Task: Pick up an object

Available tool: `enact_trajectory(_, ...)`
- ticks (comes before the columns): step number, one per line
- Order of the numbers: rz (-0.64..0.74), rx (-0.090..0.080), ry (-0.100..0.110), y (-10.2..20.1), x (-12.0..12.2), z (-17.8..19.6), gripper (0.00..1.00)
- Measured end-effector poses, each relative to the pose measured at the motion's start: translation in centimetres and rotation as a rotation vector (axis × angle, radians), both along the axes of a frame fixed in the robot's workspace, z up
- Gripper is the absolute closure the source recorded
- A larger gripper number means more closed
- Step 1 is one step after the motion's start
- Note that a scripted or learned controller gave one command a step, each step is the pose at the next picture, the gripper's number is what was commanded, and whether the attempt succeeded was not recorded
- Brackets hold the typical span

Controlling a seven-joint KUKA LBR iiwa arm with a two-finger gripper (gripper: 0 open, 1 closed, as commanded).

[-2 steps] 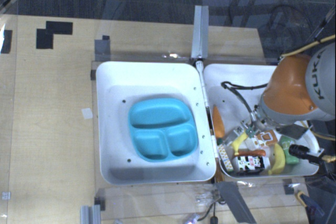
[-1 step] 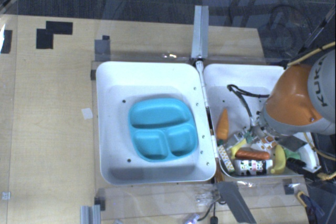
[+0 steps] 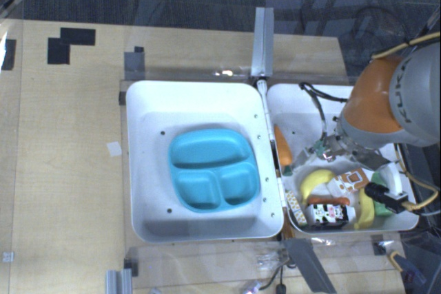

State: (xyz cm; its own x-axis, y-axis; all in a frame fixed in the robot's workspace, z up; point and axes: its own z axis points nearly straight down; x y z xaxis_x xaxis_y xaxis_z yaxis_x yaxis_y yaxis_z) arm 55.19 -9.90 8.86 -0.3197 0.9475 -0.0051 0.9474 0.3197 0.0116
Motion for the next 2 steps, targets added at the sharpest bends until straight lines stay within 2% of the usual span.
enact_trajectory(1,0.229,-0.001,0.012,0.2,-4.9,5.8,0.00)
enact_trajectory(2,0.093,-0.006,-0.009,0.1,-5.8,0.1,0.00)
